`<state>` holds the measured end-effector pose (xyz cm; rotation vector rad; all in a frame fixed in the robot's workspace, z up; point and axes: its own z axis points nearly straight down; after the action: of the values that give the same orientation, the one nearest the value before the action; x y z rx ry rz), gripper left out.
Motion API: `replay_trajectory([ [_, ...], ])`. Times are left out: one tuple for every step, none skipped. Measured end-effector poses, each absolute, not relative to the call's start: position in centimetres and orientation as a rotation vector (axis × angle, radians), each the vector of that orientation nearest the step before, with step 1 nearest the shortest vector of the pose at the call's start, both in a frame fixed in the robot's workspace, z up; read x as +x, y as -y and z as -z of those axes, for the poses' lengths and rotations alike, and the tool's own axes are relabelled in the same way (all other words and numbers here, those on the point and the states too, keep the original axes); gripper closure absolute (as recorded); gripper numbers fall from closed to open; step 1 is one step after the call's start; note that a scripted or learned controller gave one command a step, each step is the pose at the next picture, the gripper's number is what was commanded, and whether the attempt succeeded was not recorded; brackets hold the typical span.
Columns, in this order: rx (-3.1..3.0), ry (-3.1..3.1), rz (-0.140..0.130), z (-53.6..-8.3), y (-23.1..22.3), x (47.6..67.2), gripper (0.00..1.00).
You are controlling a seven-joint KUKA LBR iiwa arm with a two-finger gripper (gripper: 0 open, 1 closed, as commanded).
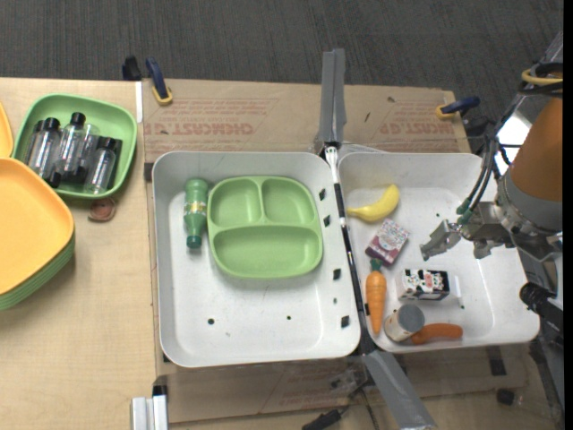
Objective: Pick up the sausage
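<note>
The sausage (pixel 438 333) is a short reddish-orange link lying flat near the front edge of the right bin (pixel 501 325). Its left end touches a small grey can (pixel 408 318). My gripper (pixel 442 240) hangs over the middle of the right bin, well behind the sausage and just above and to the right of a black-and-white carton (pixel 426 284). Nothing shows in its grasp.
The right bin also holds a banana (pixel 376 204), a pink carton (pixel 389 241) and a carrot (pixel 375 299) along its left wall. The left bin (pixel 179 321) holds a green divided plate (pixel 265 225) and a green bottle (pixel 194 211). Off to the left stand orange plates (pixel 31 240) and a green tray of bottles (pixel 76 146).
</note>
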<state>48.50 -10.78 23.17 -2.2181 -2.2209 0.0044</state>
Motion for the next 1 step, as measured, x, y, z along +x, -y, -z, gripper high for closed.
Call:
replay_trajectory([
  [-2.258, 2.180, -0.004, -18.72, 15.41, 49.63, 0.00],
])
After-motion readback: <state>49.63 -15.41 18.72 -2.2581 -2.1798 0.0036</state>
